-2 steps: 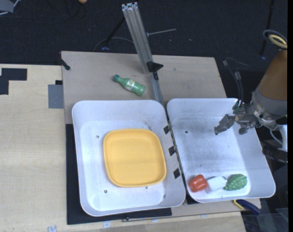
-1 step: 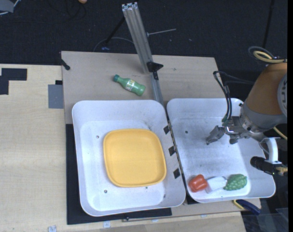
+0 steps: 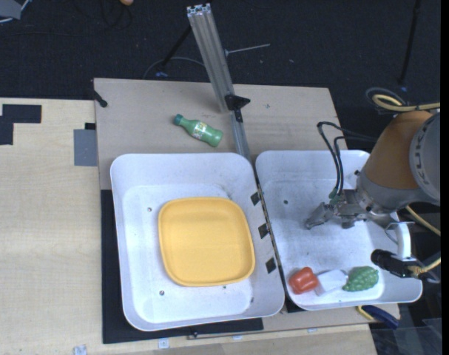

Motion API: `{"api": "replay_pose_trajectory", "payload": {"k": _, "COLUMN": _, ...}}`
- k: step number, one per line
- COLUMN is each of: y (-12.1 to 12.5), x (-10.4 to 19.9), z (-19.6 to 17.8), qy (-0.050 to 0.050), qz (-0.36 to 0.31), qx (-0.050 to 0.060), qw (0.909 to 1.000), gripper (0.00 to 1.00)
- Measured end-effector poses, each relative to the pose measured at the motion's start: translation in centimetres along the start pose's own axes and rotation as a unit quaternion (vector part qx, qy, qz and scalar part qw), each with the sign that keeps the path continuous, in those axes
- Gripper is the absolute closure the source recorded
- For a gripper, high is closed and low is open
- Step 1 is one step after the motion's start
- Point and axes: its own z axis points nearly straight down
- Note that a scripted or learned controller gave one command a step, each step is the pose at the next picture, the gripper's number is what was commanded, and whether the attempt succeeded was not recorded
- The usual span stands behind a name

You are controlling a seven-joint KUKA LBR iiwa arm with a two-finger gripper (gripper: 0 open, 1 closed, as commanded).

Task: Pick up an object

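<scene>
Grey arm (image 3: 431, 161) — orange band, black cable

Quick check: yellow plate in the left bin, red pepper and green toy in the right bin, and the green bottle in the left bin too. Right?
Not quite. In the camera view the green bottle lies on the bench behind the left bin, not in it. The yellow plate, red pepper and green toy are as you say.

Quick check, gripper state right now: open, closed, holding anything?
Gripper: low over the right bin, apart from the red pepper and green item; whether it is open or closed cannot be told.
</scene>
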Motion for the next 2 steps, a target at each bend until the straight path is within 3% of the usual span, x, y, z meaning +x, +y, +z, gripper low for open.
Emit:
{"api": "replay_pose_trajectory", "payload": {"k": 1, "y": 0.1, "x": -0.1, "z": -1.2, "qy": 0.000, "qz": 0.001, "qx": -0.002, "qw": 1.0000, "gripper": 1.00}}
{"api": "replay_pose_trajectory", "payload": {"k": 2, "y": 0.1, "x": -0.3, "z": -5.4, "qy": 0.000, "qz": 0.001, "qx": -0.002, "qw": 1.0000, "gripper": 1.00}}
